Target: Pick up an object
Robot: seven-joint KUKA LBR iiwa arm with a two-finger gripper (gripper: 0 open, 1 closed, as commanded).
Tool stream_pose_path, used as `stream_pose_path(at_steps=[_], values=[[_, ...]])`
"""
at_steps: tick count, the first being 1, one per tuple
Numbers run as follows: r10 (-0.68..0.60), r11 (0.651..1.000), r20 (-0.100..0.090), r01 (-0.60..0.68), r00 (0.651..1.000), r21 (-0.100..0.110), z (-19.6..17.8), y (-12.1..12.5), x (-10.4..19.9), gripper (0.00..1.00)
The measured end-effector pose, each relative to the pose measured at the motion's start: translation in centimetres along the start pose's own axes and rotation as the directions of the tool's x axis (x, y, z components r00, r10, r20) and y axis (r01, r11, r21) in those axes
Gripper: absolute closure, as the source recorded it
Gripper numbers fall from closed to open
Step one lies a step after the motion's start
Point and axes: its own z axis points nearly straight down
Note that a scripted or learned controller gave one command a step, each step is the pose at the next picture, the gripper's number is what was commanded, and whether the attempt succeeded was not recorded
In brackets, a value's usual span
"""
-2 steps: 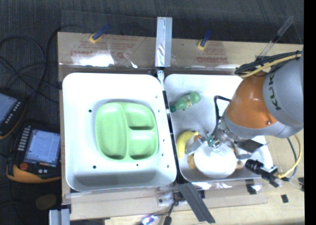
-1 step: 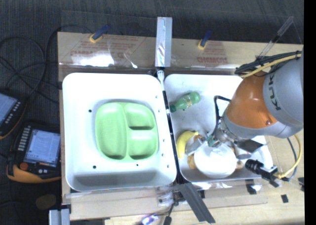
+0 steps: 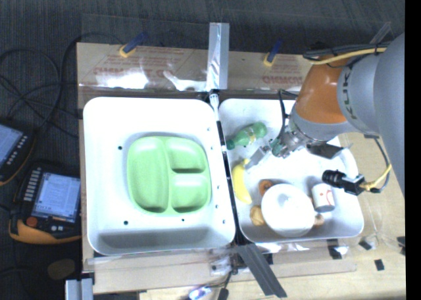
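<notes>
The two-finger gripper (image 3: 277, 147) of a grey arm with an orange band hangs low inside the right shallow white bin (image 3: 260, 109), toward its back left corner. From this slanted overhead angle it cannot be told whether the gripper is spread or closed, and nothing is seen held in it.

Just beside it, up and to the left, a green bottle-shaped plastic toy (image 3: 247, 135) lies on its side, close to the wall between the bins. Nearer the front, against that same wall, lies a yellow toy banana (image 3: 241, 185). To its right sits a round white upturned bowl (image 3: 287, 208) with small brown pieces (image 3: 266, 187) at its edge. A small white cup with a red mark (image 3: 322, 197) is just beside the bowl.

The left white bin (image 3: 105, 160) holds a pale green divided plate (image 3: 170, 174).

The green toy is the nearest candidate. It is probably light, hollow and stiff, and its smooth rounded body could roll or slip. A pinch across its narrower middle, square to its long axis, looks safest, though the nearby wall leaves little room on that side
</notes>
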Motion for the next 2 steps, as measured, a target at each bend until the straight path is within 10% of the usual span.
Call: stream_pose_path(at_steps=[1, 2], values=[[-0.113, 0.994, 0.01, 0.113, 0.994, -0.012, 2.1, -5.9, 1.9, 0.0], [-0.385, 0.923, 0.001, 0.385, 0.923, 0.0, -7.2, 0.9, 1.8, 0.0]])
